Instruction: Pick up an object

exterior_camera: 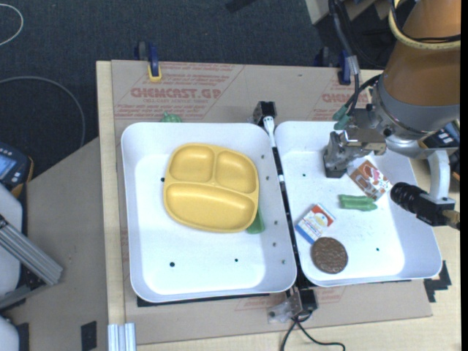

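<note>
Nearest the claw (336, 165) in the right bin (417, 265) lies a small glossy snack packet (368, 179), red and white, just beside it and not held. Close by are a stubby green piece (357, 203), a printed little carton (315, 222) and a flat brown disc (329, 254). The claw sits low, apparently settling toward a grasp; I cannot tell its finger state. The left bin (146, 254) holds a smooth yellow divided plate (211, 187).

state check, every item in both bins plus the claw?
yellow divided plate: upright, left bin, compartments bare
green piece: partly tucked under the plate's edge
small carton: lying flat, right bin
brown disc: flat, right bin
green pod: lying flat
snack packet: lying beside the claw
claw: low over right bin
</note>
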